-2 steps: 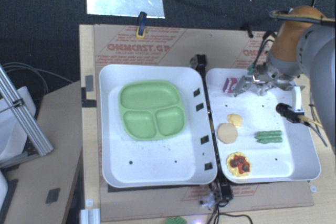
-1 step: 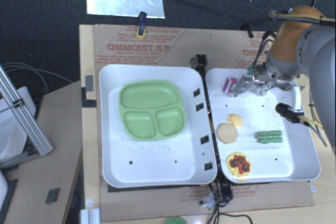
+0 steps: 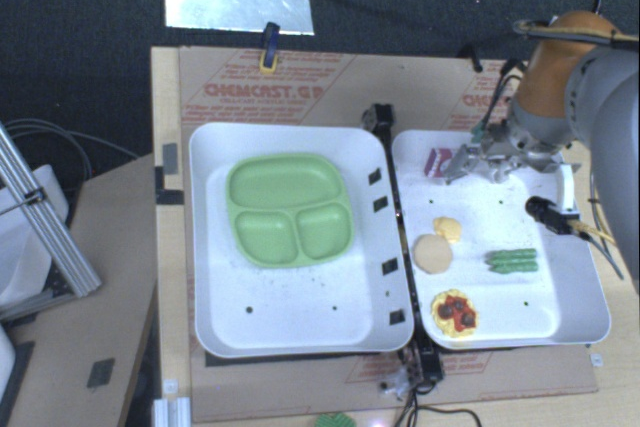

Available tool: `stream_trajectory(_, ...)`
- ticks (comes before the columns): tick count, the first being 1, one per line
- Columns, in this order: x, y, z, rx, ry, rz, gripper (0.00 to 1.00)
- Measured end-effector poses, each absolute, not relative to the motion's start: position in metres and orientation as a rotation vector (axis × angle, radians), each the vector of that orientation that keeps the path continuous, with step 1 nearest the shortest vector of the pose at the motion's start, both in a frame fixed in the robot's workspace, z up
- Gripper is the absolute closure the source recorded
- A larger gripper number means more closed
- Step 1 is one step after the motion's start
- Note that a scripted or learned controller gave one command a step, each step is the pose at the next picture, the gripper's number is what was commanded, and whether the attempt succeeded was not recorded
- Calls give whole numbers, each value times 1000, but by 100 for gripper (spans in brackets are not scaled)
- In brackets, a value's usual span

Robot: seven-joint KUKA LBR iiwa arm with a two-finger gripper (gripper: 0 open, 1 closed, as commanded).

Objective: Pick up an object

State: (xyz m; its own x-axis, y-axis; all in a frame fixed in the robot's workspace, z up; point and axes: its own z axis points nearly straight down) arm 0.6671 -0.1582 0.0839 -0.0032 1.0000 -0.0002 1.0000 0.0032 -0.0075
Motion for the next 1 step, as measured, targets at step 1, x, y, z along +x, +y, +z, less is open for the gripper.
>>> stream_trajectory(1,667,-152,84,-2214,-2224,10,0)
